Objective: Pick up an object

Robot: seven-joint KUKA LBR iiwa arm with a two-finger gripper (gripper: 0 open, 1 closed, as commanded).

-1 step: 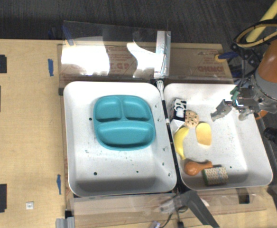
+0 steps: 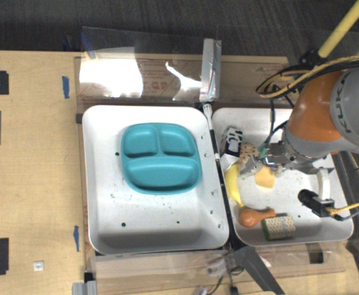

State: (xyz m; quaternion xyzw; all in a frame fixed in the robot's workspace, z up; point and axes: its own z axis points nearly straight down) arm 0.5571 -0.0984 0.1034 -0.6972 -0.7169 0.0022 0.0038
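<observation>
Objects for picking lie in the right bin (image 2: 342,229), under the arm.
Largest first: the table (image 2: 26,183) is pale wood with black corner marks and blue tape tabs. Its left bin (image 2: 106,220), white and shallow with rounded corners, holds a smooth teal divided tray (image 2: 161,157) with three compartments. The grey arm (image 2: 327,112) with its orange band covers the back of the right bin, and the frame cuts the arm off at the right. The tool (image 2: 257,160) sits low over the clutter; whether it is wide or narrow I cannot tell. A curved yellow banana (image 2: 232,186) lies along the bin's left wall, a pale yellow block (image 2: 265,179) touching the tool's tip. Near the front lie an orange pear-shaped piece (image 2: 253,216) and a speckled green-grey block (image 2: 278,226). A small black-and-white item (image 2: 232,140) is too blurred to identify.
</observation>
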